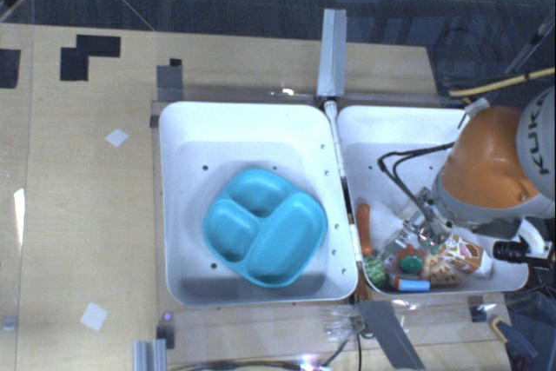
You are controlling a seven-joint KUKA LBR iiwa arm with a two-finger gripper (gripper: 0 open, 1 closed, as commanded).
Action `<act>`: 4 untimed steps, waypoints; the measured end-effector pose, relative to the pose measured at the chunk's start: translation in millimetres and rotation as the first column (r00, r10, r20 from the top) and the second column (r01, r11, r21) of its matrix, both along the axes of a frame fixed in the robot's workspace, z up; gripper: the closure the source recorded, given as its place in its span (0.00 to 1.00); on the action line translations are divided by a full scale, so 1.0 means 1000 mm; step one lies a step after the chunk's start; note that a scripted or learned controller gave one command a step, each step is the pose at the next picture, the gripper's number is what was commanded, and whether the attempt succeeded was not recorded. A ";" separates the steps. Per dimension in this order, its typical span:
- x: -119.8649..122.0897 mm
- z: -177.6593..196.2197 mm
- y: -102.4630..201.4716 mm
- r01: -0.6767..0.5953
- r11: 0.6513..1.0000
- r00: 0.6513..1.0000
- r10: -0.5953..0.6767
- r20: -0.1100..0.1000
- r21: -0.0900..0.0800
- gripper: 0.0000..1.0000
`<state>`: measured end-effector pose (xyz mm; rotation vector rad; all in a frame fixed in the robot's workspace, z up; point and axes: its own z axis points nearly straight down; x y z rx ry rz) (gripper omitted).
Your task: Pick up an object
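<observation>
My gripper (415, 241) is down in the front of the right bin (382, 130), right over a small pile of objects. Under and beside it lie a round green and red item (410, 261), a printed snack packet (458, 260) and a small blue and red tube (413, 283). An orange carrot-like stick (363, 226) lies to the left along the bin's wall, with a green piece (373, 268) below it. The arm's orange band (488, 156) hides the bin's right part.
The left bin (182, 143) holds a blue divided plate (265, 226). Black cables (401, 165) loop from the wrist across the right bin. A metal post (331, 52) stands behind the divider between the bins.
</observation>
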<state>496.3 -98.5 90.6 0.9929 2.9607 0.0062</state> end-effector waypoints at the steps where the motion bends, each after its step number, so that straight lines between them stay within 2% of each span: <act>1: 0.004 0.013 0.000 0.002 1.000 1.000 -0.002 0.011 -0.001 1.00; 2: 0.004 0.013 0.000 0.002 1.000 1.000 -0.002 0.011 0.000 0.00; 3: -0.004 0.000 -0.003 0.082 0.997 0.997 -0.082 -0.003 0.004 0.00; 4: 0.053 -0.001 0.001 0.052 0.999 0.999 -0.052 -0.004 0.001 0.00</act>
